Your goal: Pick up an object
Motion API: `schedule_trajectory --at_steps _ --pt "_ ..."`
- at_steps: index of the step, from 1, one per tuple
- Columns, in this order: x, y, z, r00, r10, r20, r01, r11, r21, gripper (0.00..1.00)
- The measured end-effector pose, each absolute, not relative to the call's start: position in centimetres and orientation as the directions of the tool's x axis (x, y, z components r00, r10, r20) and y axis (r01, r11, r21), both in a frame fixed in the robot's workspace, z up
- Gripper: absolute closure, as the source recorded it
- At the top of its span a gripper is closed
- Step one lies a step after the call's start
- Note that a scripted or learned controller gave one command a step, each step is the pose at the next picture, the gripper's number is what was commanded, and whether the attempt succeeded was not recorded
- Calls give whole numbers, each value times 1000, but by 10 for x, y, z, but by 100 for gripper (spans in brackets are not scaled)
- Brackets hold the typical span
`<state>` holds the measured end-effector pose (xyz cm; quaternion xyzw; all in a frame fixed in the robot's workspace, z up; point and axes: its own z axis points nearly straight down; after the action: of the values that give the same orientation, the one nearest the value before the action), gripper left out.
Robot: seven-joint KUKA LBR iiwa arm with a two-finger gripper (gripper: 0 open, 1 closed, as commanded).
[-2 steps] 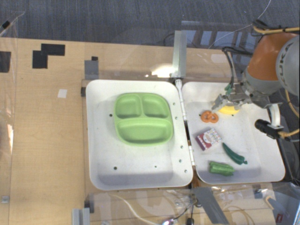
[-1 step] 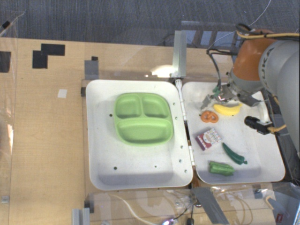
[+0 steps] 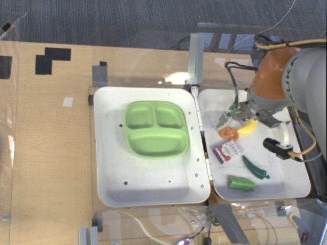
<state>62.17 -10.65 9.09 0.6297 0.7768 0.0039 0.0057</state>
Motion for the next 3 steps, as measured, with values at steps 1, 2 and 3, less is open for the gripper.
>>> schedule_trajectory --at_steps 1,2,3 --pt "577 -107 92 -157 988 -3 987 157 16 0" --pt "579 -105 105 -159 987 -1 987 159 23 100" --pt "579 -105 105 -159 987 -1 987 159 23 0"
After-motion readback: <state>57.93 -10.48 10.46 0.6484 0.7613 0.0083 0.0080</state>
